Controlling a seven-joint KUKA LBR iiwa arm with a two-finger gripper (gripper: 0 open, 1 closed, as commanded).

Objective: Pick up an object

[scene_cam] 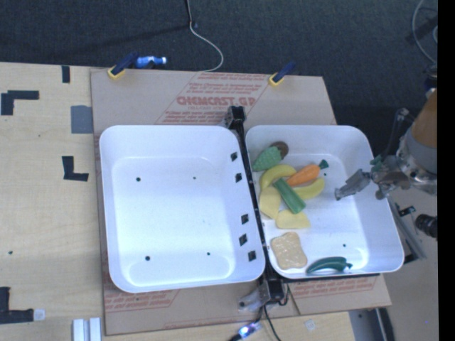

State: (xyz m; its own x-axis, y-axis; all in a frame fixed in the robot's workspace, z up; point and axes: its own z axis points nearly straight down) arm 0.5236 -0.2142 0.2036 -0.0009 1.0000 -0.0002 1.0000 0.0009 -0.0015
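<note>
Your gripper [353, 185] sits over the right side of the right bin [355, 142], coming in from the right edge of the bench. One grey finger shows, slanting down and to the left, and nothing is between the fingers; how wide they stand I cannot tell from this angle, so treat the grip as unconfirmed.

Everything you could pick lies in that right bin, crowded toward its left wall. A carrot [306, 174] rests on a banana [284, 176], with a dark green stick-shaped vegetable [289, 195] lying across the pile. A green leafy piece [268, 158] and a brown round thing [280, 148] sit near the top, a yellow slice [293, 221] just below the pile, a biscuit [288, 251] lower down, and a green pepper-like piece [328, 265] near the bottom rim. The left bin [170, 204] holds no objects.

To do this step well, I would go for something that stands apart from the pile. The carrot is nearest you and on top, so it looks the easiest; line the fingers across its narrow width, not along it. The biscuit lies flat and may be hard to get under.

Writing: the brown board [213, 98] under the bins carries red lettering that reads "CHEMCAST", followed by what looks like "GP"; the smaller red lines around it are too faint to read.
</note>
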